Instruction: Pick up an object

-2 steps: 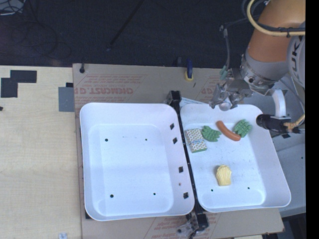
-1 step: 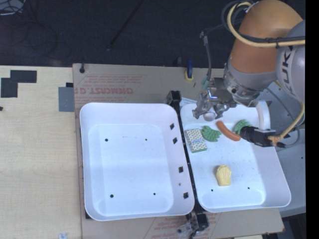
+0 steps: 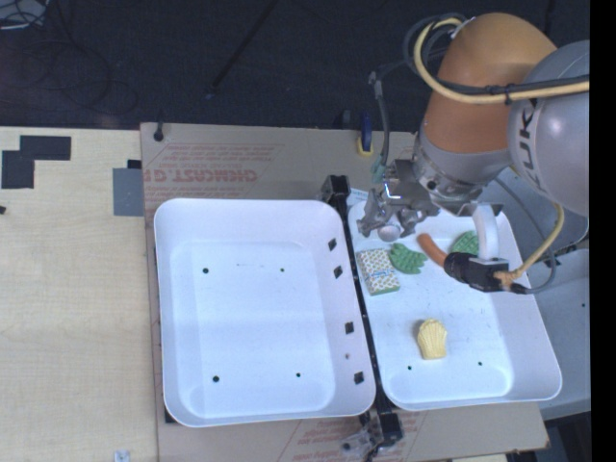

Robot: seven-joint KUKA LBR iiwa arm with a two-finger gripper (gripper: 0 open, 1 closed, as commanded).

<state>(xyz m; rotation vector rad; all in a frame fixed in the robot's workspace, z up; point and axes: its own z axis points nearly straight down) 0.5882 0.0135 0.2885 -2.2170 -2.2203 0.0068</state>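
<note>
My gripper (image 3: 383, 225) hangs low over the far left corner of the right bin (image 3: 500, 373), under the grey and orange wrist. Just in front of it lies a small checked green and white block (image 3: 378, 270). To that block's right sit a green leafy piece (image 3: 408, 258) and an orange carrot-like piece (image 3: 430, 249). Partly behind the arm's hardware lies another green item (image 3: 465, 243). A yellow corn-like object (image 3: 432, 339) rests alone nearer the bin's front. Nothing shows in the gripper.
The left bin (image 3: 183, 258) sits beside the right one, with a black clip strip (image 3: 348, 296) along the shared rim. A white and black attachment with a cable (image 3: 481, 263) hangs off the arm over the right bin's far side.
</note>
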